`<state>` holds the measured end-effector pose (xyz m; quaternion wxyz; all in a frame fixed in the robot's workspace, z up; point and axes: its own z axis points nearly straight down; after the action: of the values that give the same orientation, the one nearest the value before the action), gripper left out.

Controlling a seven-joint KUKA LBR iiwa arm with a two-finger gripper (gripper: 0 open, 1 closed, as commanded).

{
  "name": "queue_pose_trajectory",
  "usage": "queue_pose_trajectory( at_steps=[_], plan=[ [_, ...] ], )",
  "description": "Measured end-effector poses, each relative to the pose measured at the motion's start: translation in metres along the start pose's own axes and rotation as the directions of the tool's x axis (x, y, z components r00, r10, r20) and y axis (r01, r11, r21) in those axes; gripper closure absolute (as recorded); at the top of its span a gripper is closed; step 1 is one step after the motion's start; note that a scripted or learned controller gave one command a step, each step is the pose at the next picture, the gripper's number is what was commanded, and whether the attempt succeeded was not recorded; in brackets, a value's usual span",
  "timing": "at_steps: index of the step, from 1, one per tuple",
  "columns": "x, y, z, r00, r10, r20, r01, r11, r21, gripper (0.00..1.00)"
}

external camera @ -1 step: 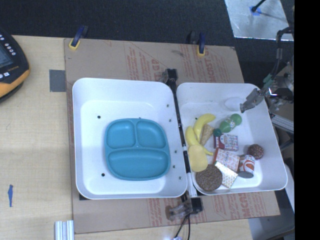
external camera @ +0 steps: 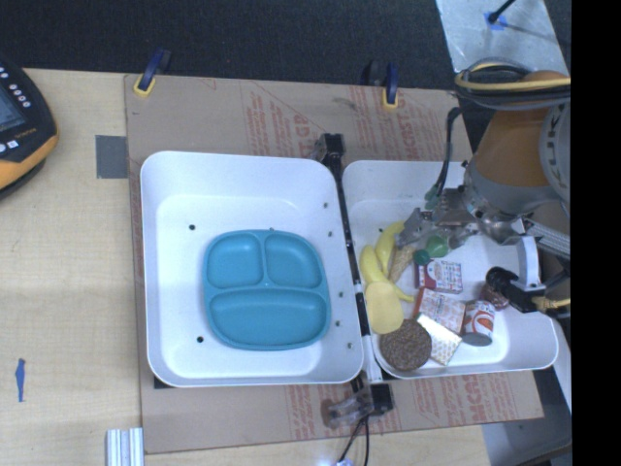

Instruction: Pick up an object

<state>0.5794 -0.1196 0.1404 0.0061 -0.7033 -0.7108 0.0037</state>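
Observation:
My gripper (external camera: 425, 231) hangs low over the upper middle of the right bin (external camera: 524, 352), reached in from the right. Just below and beside it lie a small green item (external camera: 434, 251) and a yellow banana-like piece (external camera: 386, 245). A red and white box (external camera: 444, 277) lies under the green item. Nothing shows clearly between the gripper's tips.
Lower in the right bin lie a yellow rounded piece (external camera: 381, 305), a brown disc (external camera: 405, 346), a second printed carton (external camera: 441, 313) and a small can (external camera: 478, 321). The left bin (external camera: 170, 187) holds a blue divided plate (external camera: 265, 288). A yellow and black device (external camera: 19, 124) sits at the bench's far left.

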Motion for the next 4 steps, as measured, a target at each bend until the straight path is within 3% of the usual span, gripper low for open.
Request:
queue_pose_trajectory(
  at_steps=[1,2,3,4],
  plan=[
    [0.020,0.041,0.051,1.000,0.002,0.004,-0.002,1.000,-0.012,0.00],
    [-0.029,0.063,0.002,1.000,0.010,0.007,-0.010,1.000,-0.017,0.00],
    [-0.048,0.009,0.050,1.000,0.009,0.004,-0.009,1.000,-0.005,0.00],
    [-0.041,-0.059,0.050,1.000,0.008,0.003,-0.008,1.000,-0.006,0.00]
  ],
)
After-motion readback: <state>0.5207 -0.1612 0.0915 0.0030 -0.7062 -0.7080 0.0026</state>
